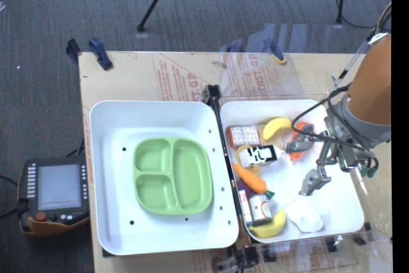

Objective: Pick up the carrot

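Left of the gripper [314,181], across bare bin floor, lies the carrot [249,178], its long axis slanting from upper left to lower right, green tip nearest the tool. Whether the gripper is released or clenched cannot be told. A can [259,208] and box [257,155] crowd the carrot.

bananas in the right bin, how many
2. One banana lies near the back of the right bin, beside the claw; another banana lies at the front edge. Clutter could hide more.
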You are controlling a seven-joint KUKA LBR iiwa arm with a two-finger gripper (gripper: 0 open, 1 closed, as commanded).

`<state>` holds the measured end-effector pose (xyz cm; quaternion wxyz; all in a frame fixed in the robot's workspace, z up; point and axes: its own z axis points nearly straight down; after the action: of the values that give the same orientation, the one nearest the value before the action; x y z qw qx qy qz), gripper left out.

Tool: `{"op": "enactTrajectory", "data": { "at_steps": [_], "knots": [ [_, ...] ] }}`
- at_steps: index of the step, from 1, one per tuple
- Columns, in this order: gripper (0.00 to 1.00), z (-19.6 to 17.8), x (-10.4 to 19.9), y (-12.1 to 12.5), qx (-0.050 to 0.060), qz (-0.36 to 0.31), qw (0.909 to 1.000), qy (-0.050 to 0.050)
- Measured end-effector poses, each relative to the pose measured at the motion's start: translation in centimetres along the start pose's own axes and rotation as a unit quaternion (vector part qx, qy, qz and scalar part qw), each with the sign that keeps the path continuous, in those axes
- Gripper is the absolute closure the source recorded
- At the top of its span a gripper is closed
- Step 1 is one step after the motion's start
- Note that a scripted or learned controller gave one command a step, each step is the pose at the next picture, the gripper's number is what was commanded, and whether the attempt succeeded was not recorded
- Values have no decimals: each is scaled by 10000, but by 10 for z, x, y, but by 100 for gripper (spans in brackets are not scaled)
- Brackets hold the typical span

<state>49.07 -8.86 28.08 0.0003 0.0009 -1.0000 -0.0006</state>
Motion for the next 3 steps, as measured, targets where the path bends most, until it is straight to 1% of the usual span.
{"op": "enactTrajectory", "data": {
  "at_steps": [1, 2, 3],
  "knots": [
    [0, 99, -2, 81, -19, -254, 9997, 52],
    [0, 95, -7, 96, 4, 1656, 9862, 5],
    [0, 94, -3, 102, 7, 3250, 9457, 0]
  ]
}}
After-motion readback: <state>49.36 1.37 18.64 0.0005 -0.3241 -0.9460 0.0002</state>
